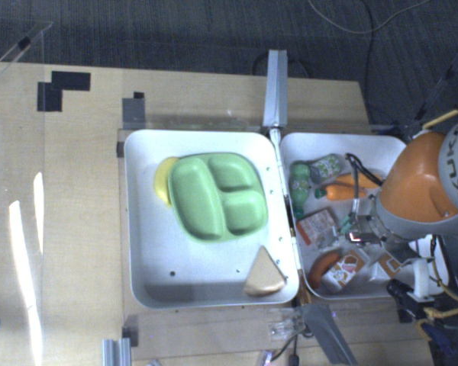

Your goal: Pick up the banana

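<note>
A pale wooden bench (69, 227) is carrying two shallow white bins side by side, and near its far left edge some black square markings (59, 88) are lying on the wood. The left bin (206, 288) is holding a green divided tray (216, 195), turned at a slant and taking up most of the bin's upper half. The banana (162, 181) is lying at the tray's left edge, mostly tucked beneath it, so that just a yellow curve is peeking out between the tray and the bin's left wall. In the near right corner of the same bin a tan wedge-shaped piece (264, 274) is resting against the wall. A grey metal bar (275, 90) is standing at the top where the two bins meet. The right bin (326, 141) is crowded with small things: a green bottle-like item (299, 181) is lying near its left wall, an orange carrot-shaped item (343, 192) is lying beside it to the right, a reddish packet (316, 226) is sitting below them, and a small printed package (340, 272) is lying at the near side. The gripper (357, 231) is reaching down into this right bin among the clutter, well apart from the banana, with the arm's orange band (423, 181) bulking above it at the right; whether the jaws are apart or together cannot be told from this angle.
</note>
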Robot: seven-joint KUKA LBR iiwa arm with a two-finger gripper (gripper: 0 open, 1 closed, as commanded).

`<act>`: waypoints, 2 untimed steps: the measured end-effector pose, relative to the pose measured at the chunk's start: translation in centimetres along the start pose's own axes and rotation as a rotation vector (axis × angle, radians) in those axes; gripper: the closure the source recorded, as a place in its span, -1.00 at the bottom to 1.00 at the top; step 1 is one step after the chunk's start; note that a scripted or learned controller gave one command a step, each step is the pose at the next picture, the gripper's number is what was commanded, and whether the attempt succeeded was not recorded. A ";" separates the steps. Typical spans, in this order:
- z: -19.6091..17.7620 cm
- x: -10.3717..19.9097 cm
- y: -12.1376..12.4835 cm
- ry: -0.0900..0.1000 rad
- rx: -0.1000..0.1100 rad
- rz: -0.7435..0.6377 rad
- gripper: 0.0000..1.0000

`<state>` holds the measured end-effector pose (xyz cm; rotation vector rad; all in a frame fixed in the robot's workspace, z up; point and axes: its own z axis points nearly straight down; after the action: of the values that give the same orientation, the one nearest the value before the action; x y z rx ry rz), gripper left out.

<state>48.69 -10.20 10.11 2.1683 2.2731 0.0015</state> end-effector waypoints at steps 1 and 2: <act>1.2 0.8 6.3 -0.001 -0.010 -0.003 -1.00; 1.2 -1.4 11.4 -0.003 -0.010 -0.296 -1.00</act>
<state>60.18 -11.08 8.88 1.8036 2.5609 0.0086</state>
